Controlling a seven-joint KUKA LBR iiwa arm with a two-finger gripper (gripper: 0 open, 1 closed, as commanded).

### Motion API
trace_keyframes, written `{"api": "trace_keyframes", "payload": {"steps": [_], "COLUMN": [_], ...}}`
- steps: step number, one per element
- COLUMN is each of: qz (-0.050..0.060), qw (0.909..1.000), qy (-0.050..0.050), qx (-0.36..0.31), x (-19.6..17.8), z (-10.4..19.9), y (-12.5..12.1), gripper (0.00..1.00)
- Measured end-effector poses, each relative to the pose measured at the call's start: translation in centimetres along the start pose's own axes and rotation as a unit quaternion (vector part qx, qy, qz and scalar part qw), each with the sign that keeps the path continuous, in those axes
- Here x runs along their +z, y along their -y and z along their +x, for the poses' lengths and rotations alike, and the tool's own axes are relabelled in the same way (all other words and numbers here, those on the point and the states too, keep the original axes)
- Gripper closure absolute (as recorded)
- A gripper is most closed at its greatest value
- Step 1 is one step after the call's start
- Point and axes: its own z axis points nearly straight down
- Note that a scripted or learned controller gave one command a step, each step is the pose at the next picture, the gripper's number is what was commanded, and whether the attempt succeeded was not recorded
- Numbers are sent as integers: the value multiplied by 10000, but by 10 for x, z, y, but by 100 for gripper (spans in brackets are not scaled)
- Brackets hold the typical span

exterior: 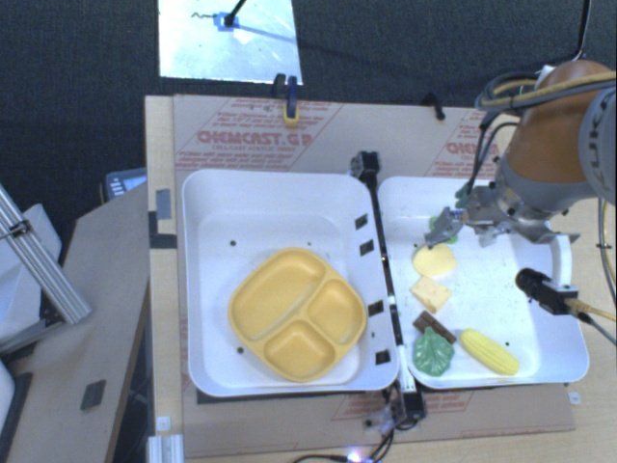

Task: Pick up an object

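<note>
Your gripper (445, 228) hovers low in the right bin (559, 355), grip state I cannot tell; the yellow disc (435, 260) sits just below it, likely the intended target.

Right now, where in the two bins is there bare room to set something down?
Left bin: bare floor along the far wall behind the yellow tray. Right bin: an open patch between the corn and the gripper. The near-left part is crowded with the yellow disc, cheese wedge, chocolate piece and green leaf.

Tray (297, 323) in left bin (222, 201); toy foods (434, 295) probably in right bin (559, 355).
</note>
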Motion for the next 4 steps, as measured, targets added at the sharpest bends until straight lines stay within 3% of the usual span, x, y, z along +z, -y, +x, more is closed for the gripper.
{"api": "trace_keyframes", "payload": {"steps": [1, 3, 4], "qz": [-22, -21, -31], "qw": [10000, 10000, 10000], "qy": [12, 3, 5], "qx": [-7, -16, -25], "x": [99, 117, 106], "z": [-30, -46, -46], "y": [-63, -100, -100], "gripper": [0, 0, 100]}}
